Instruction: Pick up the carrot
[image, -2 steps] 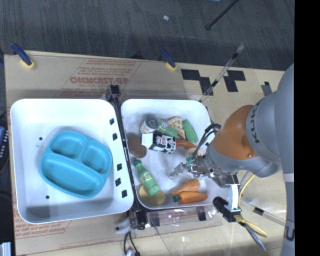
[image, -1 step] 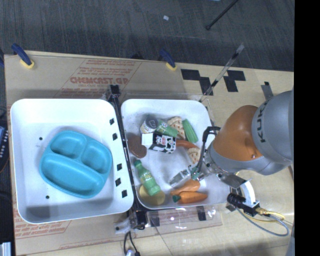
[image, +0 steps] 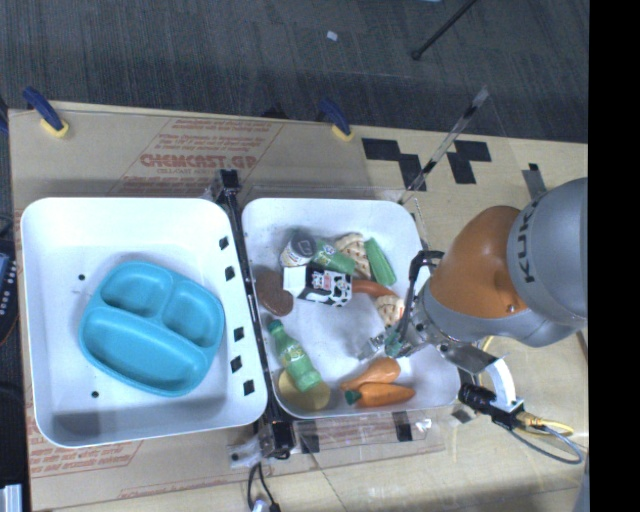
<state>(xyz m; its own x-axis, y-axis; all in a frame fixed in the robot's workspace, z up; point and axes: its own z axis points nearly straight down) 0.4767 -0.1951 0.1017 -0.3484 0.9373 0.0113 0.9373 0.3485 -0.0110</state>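
Note:
Two orange carrots with green tops lie side by side near the front edge of the right bin (image: 425, 235). The upper carrot (image: 376, 372) is short and fat, while the lower carrot (image: 386, 395) is longer and lies flat. My gripper (image: 389, 343) hangs low in the bin just above the upper carrot, close to its right end. The grey and orange arm (image: 480, 280) comes in over the bin's right wall. Nothing shows as held.
The right bin also holds a green bottle (image: 297, 361), a yellowish round piece (image: 303, 396), a brown disc (image: 272, 292), a black-and-white carton (image: 328, 284), a can (image: 298, 247), a green vegetable (image: 380, 260) and a thin orange piece (image: 373, 290). A blue divided plate (image: 150, 325) sits in the left bin.

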